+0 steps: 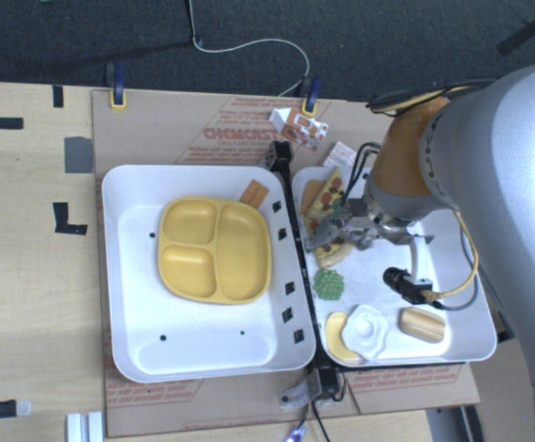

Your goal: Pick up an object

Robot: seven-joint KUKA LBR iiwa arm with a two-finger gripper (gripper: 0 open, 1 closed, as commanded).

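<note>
Bins (129,274): two; one yellow tray (215,250); one broccoli (329,284).

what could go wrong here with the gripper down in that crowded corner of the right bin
The gripper sits low among packed items by the right bin's left wall, near the pizza slice and green broccoli piece. It may nudge neighbours or pinch two things together. It may also scrape the divider between bins. Whether anything is actually between its tips cannot be made out, so a lift might come up with nothing.
</note>
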